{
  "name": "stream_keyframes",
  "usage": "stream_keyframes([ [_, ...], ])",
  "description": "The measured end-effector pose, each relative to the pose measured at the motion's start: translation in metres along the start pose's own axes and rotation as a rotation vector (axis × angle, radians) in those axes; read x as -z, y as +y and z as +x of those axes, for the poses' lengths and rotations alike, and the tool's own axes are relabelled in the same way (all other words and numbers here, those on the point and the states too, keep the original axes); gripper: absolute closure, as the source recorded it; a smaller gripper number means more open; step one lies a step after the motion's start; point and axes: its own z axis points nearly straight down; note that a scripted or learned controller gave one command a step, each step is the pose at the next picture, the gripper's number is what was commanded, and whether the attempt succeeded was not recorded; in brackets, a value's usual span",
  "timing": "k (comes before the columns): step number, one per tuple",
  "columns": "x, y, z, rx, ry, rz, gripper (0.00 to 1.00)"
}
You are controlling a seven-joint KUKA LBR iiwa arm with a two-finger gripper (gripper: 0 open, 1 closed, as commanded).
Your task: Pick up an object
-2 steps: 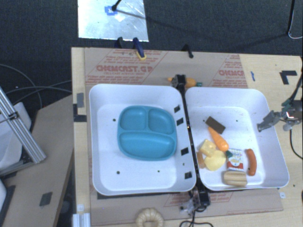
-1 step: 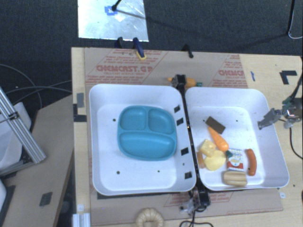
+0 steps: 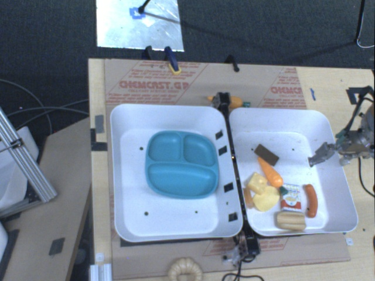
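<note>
The right bin [image 3: 293,127] holds several toy foods: an orange carrot [image 3: 270,172], a dark brown block [image 3: 266,154], yellow pieces [image 3: 262,193], a red sausage [image 3: 311,199], a small white and red packet [image 3: 291,198] and a tan bread roll [image 3: 291,220]. My gripper [image 3: 321,155] enters at the right edge, over the right rim of this bin, apart from all the foods. Nothing shows between its fingers.
The left bin [image 3: 126,157] carries a blue divided plate [image 3: 181,163]. A black divider with clips runs between the bins [image 3: 229,157]. A yellow object [image 3: 235,102] lies just behind the bins. A tan ring [image 3: 186,269] sits at the bench front.
</note>
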Motion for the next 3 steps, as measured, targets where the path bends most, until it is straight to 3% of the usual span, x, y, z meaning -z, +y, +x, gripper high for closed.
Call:
stream_keyframes([
  [2,-0.114,0.005,0.008,0.0,-0.001,-0.002,0.0],
  [3,-0.135,0.007,0.008,-0.001,-0.001,-0.004,0.0],
])
